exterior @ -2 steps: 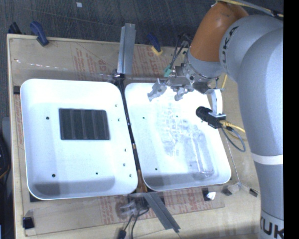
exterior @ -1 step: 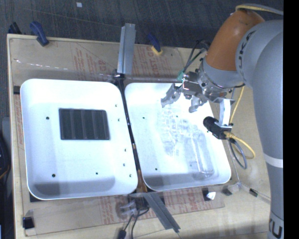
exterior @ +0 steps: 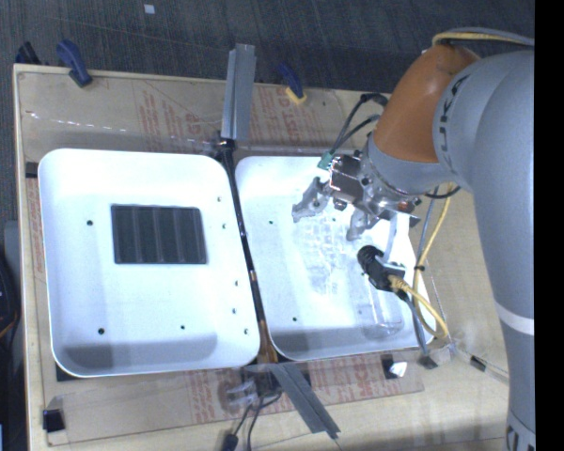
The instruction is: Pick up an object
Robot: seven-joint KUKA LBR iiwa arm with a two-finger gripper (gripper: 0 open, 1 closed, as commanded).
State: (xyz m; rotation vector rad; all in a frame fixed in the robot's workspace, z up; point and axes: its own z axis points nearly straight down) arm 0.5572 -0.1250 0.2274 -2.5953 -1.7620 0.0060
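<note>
A dark grey ribbed rectangular block (exterior: 158,234) lies flat in the middle of the left bin (exterior: 61,252). My gripper (exterior: 336,212) hangs over the upper middle of the right bin (exterior: 277,327), open, with one fingertip toward the left and the other toward the right. A clear, crinkled plastic item (exterior: 324,252) lies on the bin floor just below the gripper; I cannot tell whether the fingers touch it. Another clear item (exterior: 385,319) rests near the right bin's lower right corner, partly behind the cables.
The grey arm with its orange band (exterior: 423,101) fills the right side above the right bin. Yellow and black cables (exterior: 409,285) dangle over that bin's right edge. A metal divider bar (exterior: 237,83) stands between the bins at the back.
</note>
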